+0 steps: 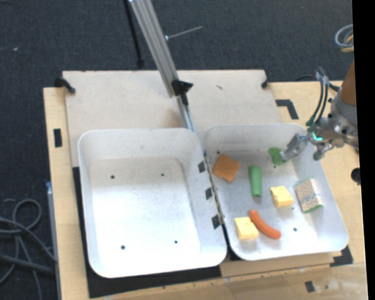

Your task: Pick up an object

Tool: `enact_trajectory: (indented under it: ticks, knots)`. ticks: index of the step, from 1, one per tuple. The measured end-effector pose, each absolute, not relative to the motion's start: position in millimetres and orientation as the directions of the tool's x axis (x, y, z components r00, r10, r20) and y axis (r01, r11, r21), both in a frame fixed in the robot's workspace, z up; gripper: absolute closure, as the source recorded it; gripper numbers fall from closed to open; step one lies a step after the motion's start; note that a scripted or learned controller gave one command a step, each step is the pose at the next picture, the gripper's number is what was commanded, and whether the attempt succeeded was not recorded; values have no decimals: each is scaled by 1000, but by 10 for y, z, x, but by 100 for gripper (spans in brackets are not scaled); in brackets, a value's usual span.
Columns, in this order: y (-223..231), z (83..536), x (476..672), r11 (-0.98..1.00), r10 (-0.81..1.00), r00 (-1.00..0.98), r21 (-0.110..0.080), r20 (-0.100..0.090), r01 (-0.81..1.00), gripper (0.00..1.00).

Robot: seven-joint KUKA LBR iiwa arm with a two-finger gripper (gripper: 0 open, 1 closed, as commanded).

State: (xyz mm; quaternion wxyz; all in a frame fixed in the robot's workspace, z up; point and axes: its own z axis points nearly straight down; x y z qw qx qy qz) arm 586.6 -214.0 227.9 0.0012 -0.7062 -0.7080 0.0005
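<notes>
The right bin (323,233) holds several small objects. An orange block (225,167) lies at its upper left, with a green cylinder (256,181) beside it and a small green piece (275,155) near the back. Toward the front lie a yellow block (281,196), a speckled block with a green edge (309,195), another yellow block (246,228) and an orange sausage shape (265,224). My gripper (305,149) hangs over the bin's upper right, just right of the small green piece. It is open, with nothing between its fingers.
The left bin (89,183) sits beside the right one, their walls touching at the middle. A slanted metal pole (160,50) rises from behind the bins. Cables (326,101) hang by the arm at the right edge.
</notes>
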Motion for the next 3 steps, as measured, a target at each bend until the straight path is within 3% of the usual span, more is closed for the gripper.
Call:
enact_trajectory:
  ticks: [1,3]
  knots:
    - [-2142,2305,5875,4,1000,-4,1,-1,1000,0]
    - [-2124,1116,5850,0,1000,0,-4,-2,1000,0]
